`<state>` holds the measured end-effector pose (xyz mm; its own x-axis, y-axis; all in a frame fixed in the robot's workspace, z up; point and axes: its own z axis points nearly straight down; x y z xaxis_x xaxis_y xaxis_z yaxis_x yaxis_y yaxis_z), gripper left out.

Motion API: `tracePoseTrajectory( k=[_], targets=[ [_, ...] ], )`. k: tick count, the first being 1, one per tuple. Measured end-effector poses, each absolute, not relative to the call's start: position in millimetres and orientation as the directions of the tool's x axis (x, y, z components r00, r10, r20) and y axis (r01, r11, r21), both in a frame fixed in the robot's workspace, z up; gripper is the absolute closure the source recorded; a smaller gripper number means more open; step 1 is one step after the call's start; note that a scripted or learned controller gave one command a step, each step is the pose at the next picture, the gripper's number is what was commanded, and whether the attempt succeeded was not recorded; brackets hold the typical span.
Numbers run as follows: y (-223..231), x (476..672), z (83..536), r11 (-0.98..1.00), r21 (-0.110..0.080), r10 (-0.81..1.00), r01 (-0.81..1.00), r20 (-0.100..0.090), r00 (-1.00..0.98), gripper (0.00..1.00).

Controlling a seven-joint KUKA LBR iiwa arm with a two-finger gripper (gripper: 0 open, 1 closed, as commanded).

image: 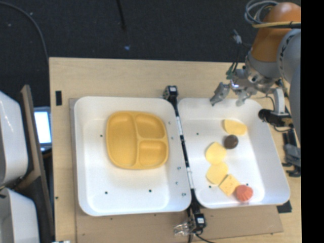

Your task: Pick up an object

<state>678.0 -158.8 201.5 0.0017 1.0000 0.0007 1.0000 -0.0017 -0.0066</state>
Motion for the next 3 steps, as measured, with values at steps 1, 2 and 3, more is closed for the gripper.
tracePoseTrajectory(
  k=[1,2,3],
  targets=[
    [-159,679.7,206,-0.001,0.001,1.000,1.000,0.000,0.001,0.00],
    [-155,671.7,160,0.000,-0.003,1.000,1.000,0.000,0.000,0.00],
    [-155,670.5,107,0.000,-0.004,1.000,1.000,0.000,0.000,0.00]
  ],
)
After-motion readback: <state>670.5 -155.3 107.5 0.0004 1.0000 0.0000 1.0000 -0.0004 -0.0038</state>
